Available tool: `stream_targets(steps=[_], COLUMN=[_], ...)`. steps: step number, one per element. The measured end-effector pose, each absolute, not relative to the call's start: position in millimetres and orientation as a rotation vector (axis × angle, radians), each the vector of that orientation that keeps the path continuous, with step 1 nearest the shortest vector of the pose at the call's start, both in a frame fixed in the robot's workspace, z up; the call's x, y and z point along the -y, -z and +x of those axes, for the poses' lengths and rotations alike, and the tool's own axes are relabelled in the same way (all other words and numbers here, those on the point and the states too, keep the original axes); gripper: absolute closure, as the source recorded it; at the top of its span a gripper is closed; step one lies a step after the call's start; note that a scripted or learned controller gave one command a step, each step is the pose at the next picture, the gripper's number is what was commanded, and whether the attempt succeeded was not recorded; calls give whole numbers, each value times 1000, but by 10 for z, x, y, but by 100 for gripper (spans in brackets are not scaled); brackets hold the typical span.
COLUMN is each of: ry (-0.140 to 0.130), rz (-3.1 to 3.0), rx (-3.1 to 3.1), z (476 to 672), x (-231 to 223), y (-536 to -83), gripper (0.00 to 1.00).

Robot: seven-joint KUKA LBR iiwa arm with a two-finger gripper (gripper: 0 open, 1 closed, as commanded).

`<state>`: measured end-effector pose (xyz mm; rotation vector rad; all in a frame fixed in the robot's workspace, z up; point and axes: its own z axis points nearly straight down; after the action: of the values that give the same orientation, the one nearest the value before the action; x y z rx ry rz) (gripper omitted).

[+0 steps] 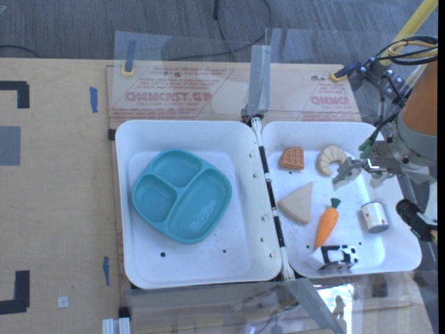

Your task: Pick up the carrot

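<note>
Gripper (356, 169) hovers with fingers apart just above and right of the carrot (325, 224), gripping nothing, beside the croissant (331, 158).

One fixed camera looks down at a slant on the counter (55, 186), taking in both white bins (139, 256) whole.

Both bins (139, 186) look like smooth white plastic with a slight sheen. The teal divided plate (182, 195) is matt plastic. The carrot (326, 225) has a smooth, toy-like orange surface. The small can (374, 216) shines like metal. The bench (55, 200) is pale, matt wood.
</note>
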<state>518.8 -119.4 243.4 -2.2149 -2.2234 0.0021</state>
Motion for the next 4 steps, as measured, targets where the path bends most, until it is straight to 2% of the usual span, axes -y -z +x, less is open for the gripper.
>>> stream_targets(steps=[1,2,3,4], ry=[5,8,9,21], rz=[-1802,-1820,-2226,-2518], rx=[2581,2579,2229,1900], z=[5143,5158,5039,4847], x=[1168,1221,1068,969], y=[-1097,-1214,-907,-910], gripper=[0,100,100,100])
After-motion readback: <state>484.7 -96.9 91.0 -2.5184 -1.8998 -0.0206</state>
